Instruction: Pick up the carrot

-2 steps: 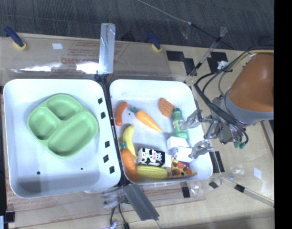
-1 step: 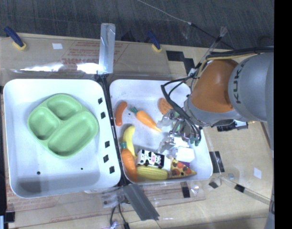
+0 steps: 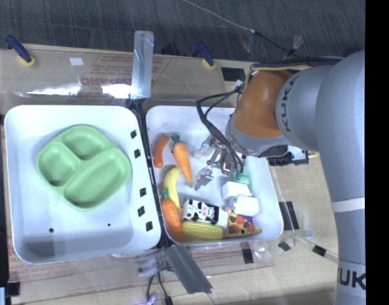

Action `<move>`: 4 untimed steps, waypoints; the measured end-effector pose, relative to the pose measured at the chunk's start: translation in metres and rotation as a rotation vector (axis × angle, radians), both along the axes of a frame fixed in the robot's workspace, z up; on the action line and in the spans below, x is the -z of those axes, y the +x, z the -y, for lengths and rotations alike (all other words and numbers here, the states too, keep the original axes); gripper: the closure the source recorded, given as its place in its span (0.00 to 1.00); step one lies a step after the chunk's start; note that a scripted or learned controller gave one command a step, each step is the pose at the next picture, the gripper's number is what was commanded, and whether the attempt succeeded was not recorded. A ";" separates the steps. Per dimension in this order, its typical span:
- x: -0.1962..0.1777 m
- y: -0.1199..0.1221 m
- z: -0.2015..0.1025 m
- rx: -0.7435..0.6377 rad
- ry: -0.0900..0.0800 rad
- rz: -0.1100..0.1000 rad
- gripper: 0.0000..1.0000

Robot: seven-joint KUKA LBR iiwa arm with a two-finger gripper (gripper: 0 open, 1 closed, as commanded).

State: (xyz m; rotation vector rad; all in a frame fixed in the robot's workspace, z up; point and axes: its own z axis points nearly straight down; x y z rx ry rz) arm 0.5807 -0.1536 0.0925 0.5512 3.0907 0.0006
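Note:
The carrot [image 3: 182, 162], orange with a small green top, lies in the left part of the right bin [image 3: 266, 182], pointing toward the front. My gripper [image 3: 203, 165] hangs just to the right of it, low over the bin. Its fingers are spread open, one near the carrot's upper end and one near its tip, with nothing between them. The carrot lies outside the fingers, close to them.
An orange curved piece [image 3: 160, 150] lies left of the carrot. A banana [image 3: 172, 186], another orange piece [image 3: 171, 216], a corn cob [image 3: 202, 231], a pizza slice [image 3: 243, 224] and white blocks [image 3: 242, 197] crowd the front. The left bin holds a green divided plate [image 3: 85, 165].

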 end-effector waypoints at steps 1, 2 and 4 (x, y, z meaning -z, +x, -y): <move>0.001 -0.070 -0.063 0.073 0.002 -0.004 0.00; -0.009 -0.069 -0.064 0.065 0.001 -0.003 1.00; 0.000 -0.042 -0.055 -0.037 0.000 -0.001 1.00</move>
